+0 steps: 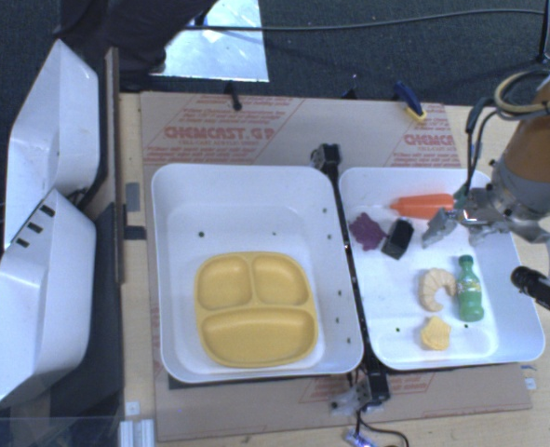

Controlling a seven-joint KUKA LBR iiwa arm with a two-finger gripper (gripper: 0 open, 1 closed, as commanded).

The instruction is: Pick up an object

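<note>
Several small objects lie in the right bin [512,343]. An orange carrot [422,204] sits near the back, with a black block [398,238] and a purple bunch of grapes [368,231] to its left. Nearer the front lie a tan croissant [433,289], a green bottle [468,290] and a yellow chunk [434,333]. My gripper [452,234] hangs over the bin just right of the carrot's tip and above the croissant and bottle. Its two grey fingers [435,229] stand apart, open, with nothing between them.
The left bin [247,189] holds a yellow divided plate [254,307]. A black clamp [327,155] sits where the two bins meet at the back. White covers [46,240] stand along the bench's left side. Cables run across the dark floor behind.
</note>
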